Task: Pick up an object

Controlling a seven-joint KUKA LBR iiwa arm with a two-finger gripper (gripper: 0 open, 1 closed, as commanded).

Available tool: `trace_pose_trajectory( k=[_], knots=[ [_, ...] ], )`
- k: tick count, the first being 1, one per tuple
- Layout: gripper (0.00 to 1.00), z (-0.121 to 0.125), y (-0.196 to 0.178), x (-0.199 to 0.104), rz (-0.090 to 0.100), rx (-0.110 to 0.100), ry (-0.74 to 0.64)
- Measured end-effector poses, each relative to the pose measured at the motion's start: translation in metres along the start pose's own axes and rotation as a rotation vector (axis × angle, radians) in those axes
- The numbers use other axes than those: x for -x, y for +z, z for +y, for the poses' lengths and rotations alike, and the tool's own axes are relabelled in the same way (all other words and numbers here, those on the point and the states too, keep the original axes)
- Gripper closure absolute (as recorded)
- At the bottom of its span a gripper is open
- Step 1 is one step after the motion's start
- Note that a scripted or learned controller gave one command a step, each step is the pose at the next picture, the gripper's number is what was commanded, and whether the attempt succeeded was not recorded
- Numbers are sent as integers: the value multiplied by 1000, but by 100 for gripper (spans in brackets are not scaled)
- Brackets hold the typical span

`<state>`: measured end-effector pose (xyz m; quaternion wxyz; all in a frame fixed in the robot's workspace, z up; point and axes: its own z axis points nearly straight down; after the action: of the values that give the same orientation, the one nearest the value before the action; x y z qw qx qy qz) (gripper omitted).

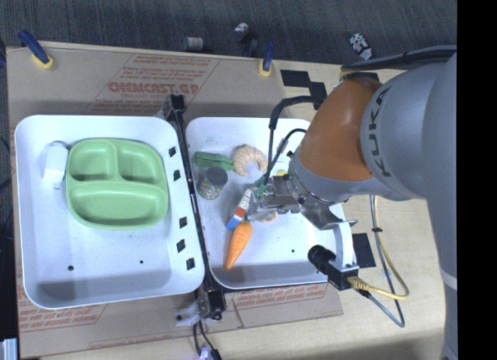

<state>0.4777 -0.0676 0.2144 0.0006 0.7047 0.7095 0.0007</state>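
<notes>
My gripper (262, 199) hangs low in the middle of the right bin (283, 269), under the orange wrist band. It sits just right of a marker-like pen with a red and blue end (241, 212) and just above an orange carrot (238, 244). A tan shell-like pastry (248, 158) lies above it, a green piece (213, 160) to its upper left, and a small round jar (210, 185) to its left. I see nothing clearly between the fingers.
The left bin (93, 277) holds a green divided plate (118, 181) and a small white object (55, 161) at its left wall. Black clips line the divider between the bins (186, 211). The arm covers the right bin's right side.
</notes>
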Motion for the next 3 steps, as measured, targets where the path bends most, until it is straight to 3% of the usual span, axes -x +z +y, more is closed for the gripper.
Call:
trace_pose_trajectory(
  k=[1,2,3],
  knots=[
    [100,-1,12,27,0,-4,2],
    [100,1,4,108,-1,-1,3],
    [0,1,4,108,0,-1,2]
  ],
)
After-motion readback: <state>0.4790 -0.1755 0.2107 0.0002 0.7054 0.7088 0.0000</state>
